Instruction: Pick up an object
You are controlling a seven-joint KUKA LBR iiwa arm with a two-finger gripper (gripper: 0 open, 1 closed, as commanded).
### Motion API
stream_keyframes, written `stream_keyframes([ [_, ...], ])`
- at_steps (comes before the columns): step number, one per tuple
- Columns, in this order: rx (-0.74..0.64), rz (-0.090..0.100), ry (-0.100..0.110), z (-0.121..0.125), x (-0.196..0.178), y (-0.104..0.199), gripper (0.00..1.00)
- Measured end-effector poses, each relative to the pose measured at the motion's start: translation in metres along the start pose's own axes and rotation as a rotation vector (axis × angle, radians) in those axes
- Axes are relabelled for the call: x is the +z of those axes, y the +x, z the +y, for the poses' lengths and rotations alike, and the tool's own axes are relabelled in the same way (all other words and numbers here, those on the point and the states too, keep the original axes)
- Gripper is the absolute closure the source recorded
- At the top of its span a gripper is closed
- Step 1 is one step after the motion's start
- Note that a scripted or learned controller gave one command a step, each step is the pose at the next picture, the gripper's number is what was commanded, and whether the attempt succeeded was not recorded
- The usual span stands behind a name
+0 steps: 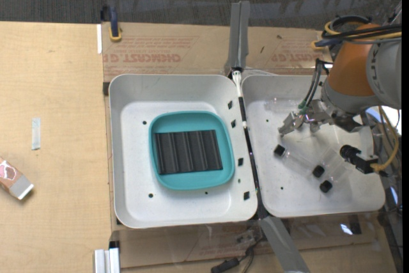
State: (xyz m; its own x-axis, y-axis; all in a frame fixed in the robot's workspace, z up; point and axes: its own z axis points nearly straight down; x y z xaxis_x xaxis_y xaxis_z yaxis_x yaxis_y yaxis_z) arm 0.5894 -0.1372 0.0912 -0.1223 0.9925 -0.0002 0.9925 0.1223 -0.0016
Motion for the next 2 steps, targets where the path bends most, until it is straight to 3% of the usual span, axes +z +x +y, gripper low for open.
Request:
stream_keyframes([
  [1, -0.031, 0.001, 0.011, 0.059, 0.003, -0.06, 0.0],
  [2, 0.066, 0.0, 0.0, -0.017, 0.0, -0.016, 0.0],
])
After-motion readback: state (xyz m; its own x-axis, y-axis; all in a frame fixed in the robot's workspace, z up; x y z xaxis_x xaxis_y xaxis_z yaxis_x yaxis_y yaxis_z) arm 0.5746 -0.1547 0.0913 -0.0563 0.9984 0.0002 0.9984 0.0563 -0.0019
